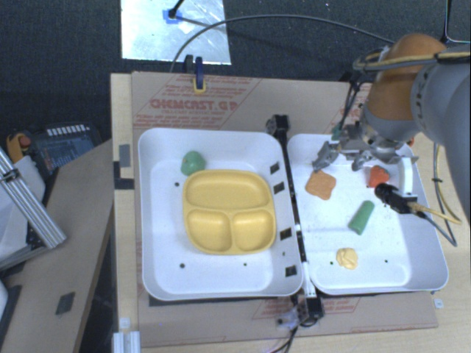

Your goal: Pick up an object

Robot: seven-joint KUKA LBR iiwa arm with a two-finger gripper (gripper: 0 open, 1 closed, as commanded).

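So my pincer [342, 158] is hanging over the back half of the right bin [390, 267], fingers spread apart with nothing between them. Nothing's grabbed yet, so I'd call this the lining-up part, before any actual pick.

Closest thing to me is the flat orange piece [321, 185], just in front of my left finger and down on the bin floor. On the other side there's a small red piece [378, 175], near my right finger. Can't really tell how high I am above either of them from this angle.

Further out in the same bin: a green cylinder [361, 217] lying at a slant, and a yellow lump [346, 257] near the front edge, both well apart from me. Over in the left bin [158, 204] there's a yellow divided tray [227, 210] with a green lump [193, 162] just behind it.

My guess for the next move: shift toward the orange piece so it sits between my fingers, drop to the floor, then close. It looks flat, so it could easily slip out.
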